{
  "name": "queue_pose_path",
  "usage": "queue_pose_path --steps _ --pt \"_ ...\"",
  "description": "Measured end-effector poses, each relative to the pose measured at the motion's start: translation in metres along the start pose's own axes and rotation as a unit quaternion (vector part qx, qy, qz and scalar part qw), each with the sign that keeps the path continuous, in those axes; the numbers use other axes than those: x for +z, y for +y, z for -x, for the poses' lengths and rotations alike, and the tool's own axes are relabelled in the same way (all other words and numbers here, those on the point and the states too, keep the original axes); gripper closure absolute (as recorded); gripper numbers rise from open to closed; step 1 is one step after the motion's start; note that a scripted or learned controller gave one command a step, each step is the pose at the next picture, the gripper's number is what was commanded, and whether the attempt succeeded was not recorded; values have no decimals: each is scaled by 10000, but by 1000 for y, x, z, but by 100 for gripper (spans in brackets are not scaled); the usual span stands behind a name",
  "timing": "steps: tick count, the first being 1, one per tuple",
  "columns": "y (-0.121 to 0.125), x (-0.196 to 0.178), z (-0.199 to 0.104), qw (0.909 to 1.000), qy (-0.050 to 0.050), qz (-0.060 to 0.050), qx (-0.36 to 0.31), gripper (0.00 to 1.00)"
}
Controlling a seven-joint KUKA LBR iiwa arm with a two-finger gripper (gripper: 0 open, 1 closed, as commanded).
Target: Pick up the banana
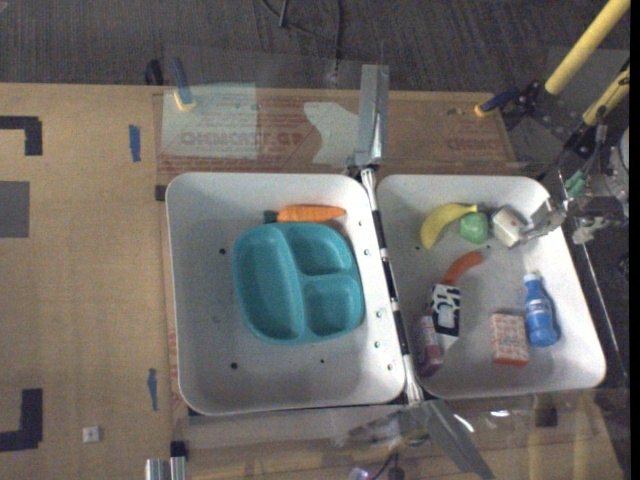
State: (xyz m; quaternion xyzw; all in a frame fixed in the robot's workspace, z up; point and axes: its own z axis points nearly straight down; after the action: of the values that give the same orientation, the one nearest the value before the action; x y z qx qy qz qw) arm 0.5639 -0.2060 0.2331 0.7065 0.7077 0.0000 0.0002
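Approach stage: banana [446,223] not yet grasped.
The pincer [548,215] is seen near the right bin's [585,368] far edge; its state cannot be told. Descent over the banana is judged necessary.

Smooth glossy plastic banana [445,222] and teal tray [298,281]; matt white bins [200,348]; brown cardboard-like bench surface [80,298].

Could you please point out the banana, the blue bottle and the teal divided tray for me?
banana [445,222], camera view, middle of its yellow curve.
blue bottle [540,317], camera view, its body below the cap.
teal divided tray [262,278], camera view, floor of its large left compartment.
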Motion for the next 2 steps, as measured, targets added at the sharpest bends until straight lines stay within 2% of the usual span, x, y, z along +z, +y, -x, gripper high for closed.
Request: queue_pose_path --steps 1,2 --pt "65 18 15 9993 -10 11 -384 0" --pt "103 129 -26 9969 -26 73 -783 0"
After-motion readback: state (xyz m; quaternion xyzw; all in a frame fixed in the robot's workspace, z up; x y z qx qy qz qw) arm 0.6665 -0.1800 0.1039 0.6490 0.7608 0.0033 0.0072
